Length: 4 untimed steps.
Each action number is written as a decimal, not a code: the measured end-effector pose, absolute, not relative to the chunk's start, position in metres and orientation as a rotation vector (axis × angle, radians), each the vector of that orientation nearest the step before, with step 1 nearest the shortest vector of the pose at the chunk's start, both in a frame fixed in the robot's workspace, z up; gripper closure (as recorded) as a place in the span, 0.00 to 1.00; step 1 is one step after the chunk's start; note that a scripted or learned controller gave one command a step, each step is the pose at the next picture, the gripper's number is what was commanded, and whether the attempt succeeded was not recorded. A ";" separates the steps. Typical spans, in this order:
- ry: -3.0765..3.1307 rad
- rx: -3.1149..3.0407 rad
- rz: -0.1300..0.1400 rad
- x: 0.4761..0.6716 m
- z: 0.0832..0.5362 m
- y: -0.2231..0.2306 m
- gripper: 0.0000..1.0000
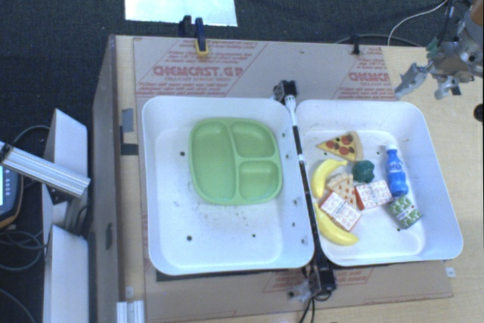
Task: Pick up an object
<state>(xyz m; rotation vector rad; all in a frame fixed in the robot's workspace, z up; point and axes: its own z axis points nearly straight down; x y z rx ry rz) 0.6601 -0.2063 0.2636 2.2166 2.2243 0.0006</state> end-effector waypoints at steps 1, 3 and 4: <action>2.225 2.220 -0.001 0.631 0.142 -0.206 0.00; 2.223 2.219 0.000 0.602 0.084 -0.206 0.00; 2.223 2.217 0.001 0.603 0.094 -0.206 1.00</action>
